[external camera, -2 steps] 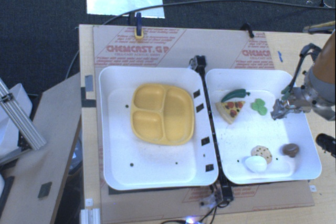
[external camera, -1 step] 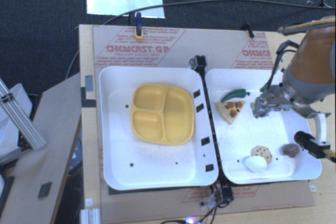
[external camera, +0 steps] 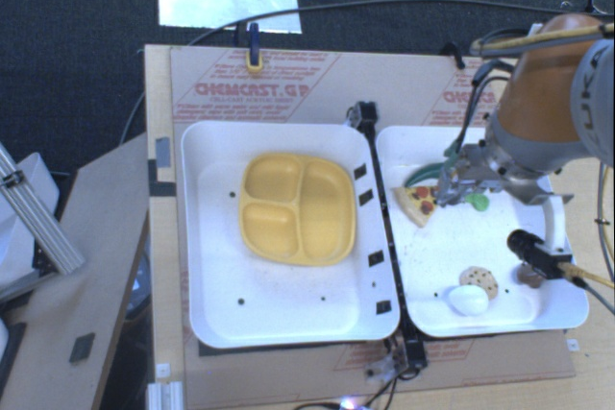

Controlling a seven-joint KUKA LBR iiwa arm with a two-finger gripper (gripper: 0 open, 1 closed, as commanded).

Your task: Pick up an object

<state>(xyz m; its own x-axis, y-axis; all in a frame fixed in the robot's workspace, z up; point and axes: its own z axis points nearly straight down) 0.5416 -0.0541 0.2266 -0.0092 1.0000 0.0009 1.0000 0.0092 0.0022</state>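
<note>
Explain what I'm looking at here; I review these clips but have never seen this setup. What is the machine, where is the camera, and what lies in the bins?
One fixed camera looks down at a slant on a bench with two shallow white bins side by side. The grey and orange shape at the right is a robot arm reaching in; its job is to pick up an object. Its gripper is low over the right bin, next to a toy pizza slice and something green. Whether it holds anything cannot be told. Nearer the camera in that bin lie a cookie and a white egg. The left bin holds a yellow divided plate.
</note>
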